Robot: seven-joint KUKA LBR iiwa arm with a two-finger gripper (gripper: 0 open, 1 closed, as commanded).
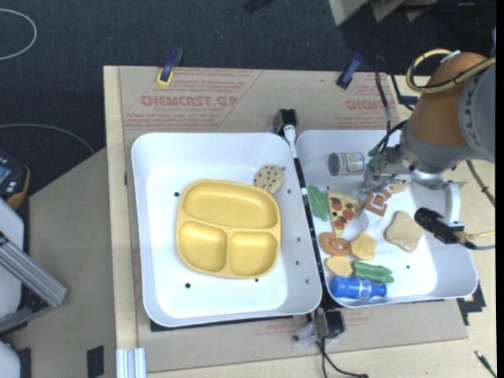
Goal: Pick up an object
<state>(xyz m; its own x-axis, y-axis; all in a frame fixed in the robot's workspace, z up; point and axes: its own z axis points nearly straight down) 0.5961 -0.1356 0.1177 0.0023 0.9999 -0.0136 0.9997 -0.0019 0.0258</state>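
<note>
Crowded right bin (449,278) on the bench; jaws (381,181) over the small red carton (377,202) — grip state unreadable; packed neighbours risk a snag.

Divided plate (228,228): plain yellow. Both bins (150,211): white. Cookie (269,177): tan, dark chips. Pizza slice (342,209): red and yellow, dark spots. Bottle (357,289): blue, white band. Toast (404,231): tan. Pepper (372,271): green. Surface (126,101): brown cardboard, red lettering.
</note>
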